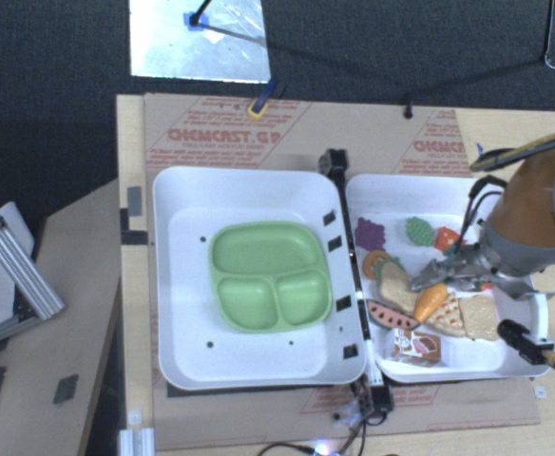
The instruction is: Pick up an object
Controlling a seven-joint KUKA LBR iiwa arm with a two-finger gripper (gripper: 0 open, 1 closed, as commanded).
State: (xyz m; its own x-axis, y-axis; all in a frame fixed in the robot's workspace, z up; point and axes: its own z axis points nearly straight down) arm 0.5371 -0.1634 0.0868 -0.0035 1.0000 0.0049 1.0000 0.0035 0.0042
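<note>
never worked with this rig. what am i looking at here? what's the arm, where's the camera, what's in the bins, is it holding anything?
This is one picture from a single fixed camera above a bench, looking down at a slant. The grey machine with the orange band entering from the right is a robot arm; its gripper is down inside the right bin.

Two shallow white bins sit side by side. The left bin holds a green divided plate with three compartments. The right bin holds a pile of toy food: purple grapes, a green piece, a red piece, an orange carrot, a watermelon slice, crackers or toast and a small printed packet.

The gripper sits just above the carrot, but the picture is too coarse to tell whether anything is held.
</note>
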